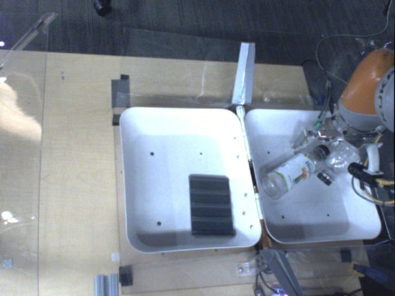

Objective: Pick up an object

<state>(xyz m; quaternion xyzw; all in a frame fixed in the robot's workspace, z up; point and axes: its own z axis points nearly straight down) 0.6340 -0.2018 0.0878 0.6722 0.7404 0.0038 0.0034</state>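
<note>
While lying flat by the front wall of the left bin (133, 165): one black ribbed block (212, 205), rectangular, alone there. Beyond, in the right bin (364, 224): one clear bottle (287, 176) on its side, slanted, pale label band, wide end toward the divider, narrow end against the gripper (324, 148). Grip open or closed: impossible to tell. Two white bins, one item each. Farthest, orange-banded arm (365, 88).

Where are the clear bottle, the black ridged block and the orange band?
Clear bottle (289, 174): camera view, on its body.
Black ridged block (211, 205): camera view, its ridged top.
Orange band (363, 86): camera view, its curved side.
</note>
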